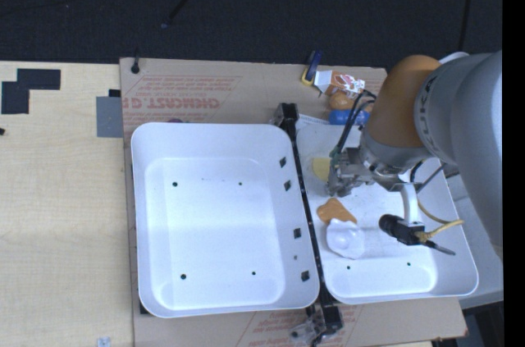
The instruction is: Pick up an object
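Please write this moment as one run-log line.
task: pick, not yet done | gripper: over right bin, between yellow object and orange object | white object: next to orange object | held: none visible

- Red lettering was printed on the cardboard sheet behind the left bin; it was turned upside down and could not be read reliably.
- Fainter red print at the sheet's front edge stayed illegible.
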You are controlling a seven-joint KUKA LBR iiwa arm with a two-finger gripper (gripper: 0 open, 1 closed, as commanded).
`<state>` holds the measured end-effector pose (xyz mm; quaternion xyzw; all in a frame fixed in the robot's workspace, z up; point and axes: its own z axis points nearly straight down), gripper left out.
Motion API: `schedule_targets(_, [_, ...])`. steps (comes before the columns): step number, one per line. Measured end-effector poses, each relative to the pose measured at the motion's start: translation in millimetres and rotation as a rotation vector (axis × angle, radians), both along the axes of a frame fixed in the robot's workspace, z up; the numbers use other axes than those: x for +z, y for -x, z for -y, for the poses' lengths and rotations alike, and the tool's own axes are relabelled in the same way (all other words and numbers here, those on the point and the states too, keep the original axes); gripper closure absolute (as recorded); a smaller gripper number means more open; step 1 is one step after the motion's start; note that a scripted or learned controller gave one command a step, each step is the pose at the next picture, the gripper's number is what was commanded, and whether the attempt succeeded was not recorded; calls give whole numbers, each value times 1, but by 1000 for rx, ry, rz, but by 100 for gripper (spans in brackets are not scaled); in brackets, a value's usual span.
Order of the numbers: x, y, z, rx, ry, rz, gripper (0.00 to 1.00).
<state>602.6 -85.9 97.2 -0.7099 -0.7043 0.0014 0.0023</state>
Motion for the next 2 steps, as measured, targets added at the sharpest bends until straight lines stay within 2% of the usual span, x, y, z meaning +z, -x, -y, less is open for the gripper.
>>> schedule_targets(1, [97,-38,-61,14,-1,16,100])
schedule_targets(2, [248,-43,-39,10,3,22,100])
